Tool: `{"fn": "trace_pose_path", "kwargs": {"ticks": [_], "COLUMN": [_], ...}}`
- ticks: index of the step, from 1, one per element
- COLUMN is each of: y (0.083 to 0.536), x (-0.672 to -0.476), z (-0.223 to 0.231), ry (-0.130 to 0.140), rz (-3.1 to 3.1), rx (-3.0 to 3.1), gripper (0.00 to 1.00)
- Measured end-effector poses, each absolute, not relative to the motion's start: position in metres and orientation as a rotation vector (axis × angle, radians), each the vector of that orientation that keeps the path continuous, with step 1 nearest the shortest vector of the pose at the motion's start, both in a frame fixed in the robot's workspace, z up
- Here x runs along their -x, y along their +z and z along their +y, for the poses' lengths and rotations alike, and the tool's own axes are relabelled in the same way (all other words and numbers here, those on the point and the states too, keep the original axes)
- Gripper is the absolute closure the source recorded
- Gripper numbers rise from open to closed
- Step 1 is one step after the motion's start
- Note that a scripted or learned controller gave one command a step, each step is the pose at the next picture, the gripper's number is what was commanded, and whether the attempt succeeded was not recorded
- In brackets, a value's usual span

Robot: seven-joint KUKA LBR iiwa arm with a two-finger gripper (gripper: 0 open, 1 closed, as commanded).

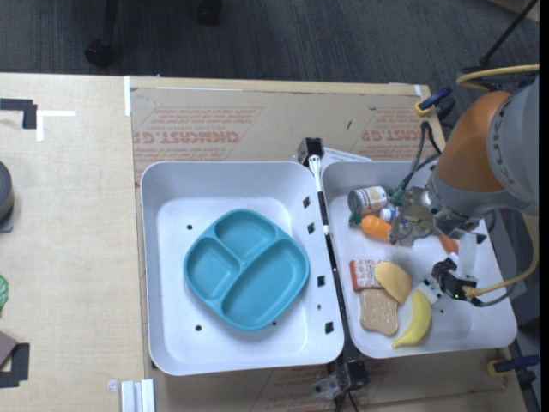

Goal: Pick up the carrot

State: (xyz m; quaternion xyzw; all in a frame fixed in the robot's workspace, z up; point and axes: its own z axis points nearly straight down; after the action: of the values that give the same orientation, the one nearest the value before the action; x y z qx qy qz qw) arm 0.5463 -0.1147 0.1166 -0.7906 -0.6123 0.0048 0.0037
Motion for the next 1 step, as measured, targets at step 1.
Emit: {"fn": "trace_pose_path", "kwargs": {"ticks": [1], "y": [0.0907], "x": [-0.4994], "z": [-0.0949], "ry": [0.004], "rz": [-1.896], "rx": [2.501], "gripper": [1.0]}}
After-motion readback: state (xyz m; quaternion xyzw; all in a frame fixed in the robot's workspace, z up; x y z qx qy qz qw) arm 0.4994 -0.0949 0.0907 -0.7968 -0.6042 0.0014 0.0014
